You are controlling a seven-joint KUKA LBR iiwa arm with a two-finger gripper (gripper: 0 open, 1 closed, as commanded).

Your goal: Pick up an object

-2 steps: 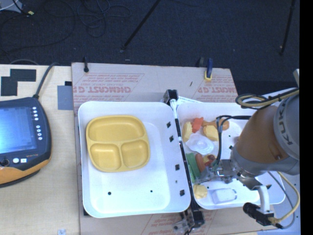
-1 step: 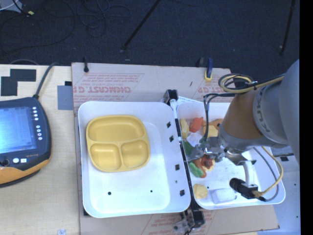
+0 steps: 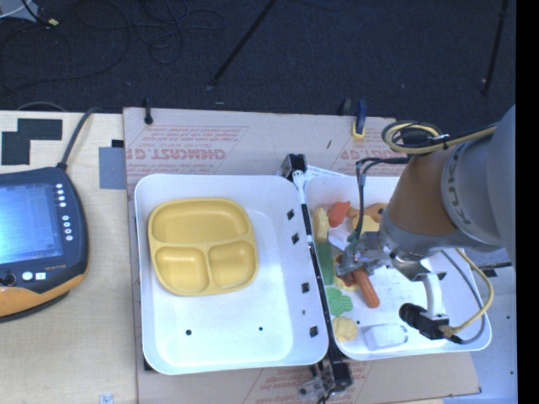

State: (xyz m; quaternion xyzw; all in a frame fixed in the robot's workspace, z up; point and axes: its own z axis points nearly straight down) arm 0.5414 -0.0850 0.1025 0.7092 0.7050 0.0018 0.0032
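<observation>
I see the arm (image 3: 446,200) reaching over the right bin (image 3: 472,343), its gripper (image 3: 354,262) low among crowded toy food beside the carrot (image 3: 367,289). Whether the fingers are released or clenched, I cannot tell. My worry: with pieces packed together, it may nudge neighbours or lift nothing.
</observation>
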